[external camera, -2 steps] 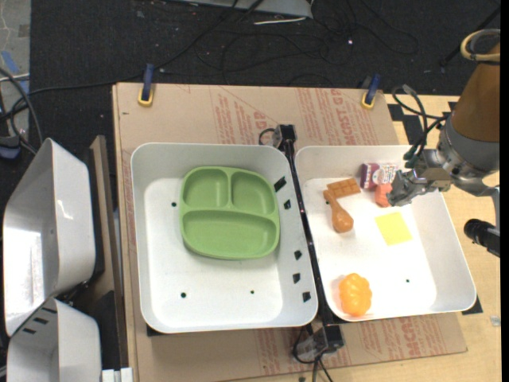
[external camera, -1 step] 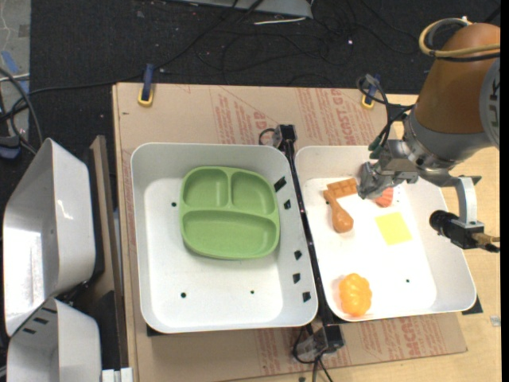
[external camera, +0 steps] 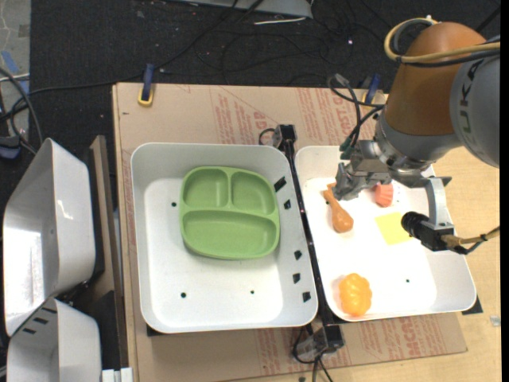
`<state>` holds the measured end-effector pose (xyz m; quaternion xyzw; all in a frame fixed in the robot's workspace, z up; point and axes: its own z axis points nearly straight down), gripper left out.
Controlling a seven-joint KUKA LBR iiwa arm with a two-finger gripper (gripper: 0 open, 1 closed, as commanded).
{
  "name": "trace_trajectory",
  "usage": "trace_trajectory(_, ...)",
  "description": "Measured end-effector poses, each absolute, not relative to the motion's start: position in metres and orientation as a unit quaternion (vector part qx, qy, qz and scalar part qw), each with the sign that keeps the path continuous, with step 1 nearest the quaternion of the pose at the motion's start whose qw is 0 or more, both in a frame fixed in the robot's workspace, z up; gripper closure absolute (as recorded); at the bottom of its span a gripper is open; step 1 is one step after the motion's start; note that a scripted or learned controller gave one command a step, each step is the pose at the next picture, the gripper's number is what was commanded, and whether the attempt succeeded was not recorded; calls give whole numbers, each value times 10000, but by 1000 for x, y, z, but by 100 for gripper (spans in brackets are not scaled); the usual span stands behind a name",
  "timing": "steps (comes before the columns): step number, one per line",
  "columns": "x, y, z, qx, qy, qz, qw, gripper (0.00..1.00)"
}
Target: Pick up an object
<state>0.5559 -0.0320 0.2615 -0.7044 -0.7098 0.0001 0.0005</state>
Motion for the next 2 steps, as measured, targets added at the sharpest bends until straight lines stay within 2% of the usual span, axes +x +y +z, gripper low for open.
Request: trace_trajectory(2, 570, 78, 232, -7039, -7103, -1, 3, 100)
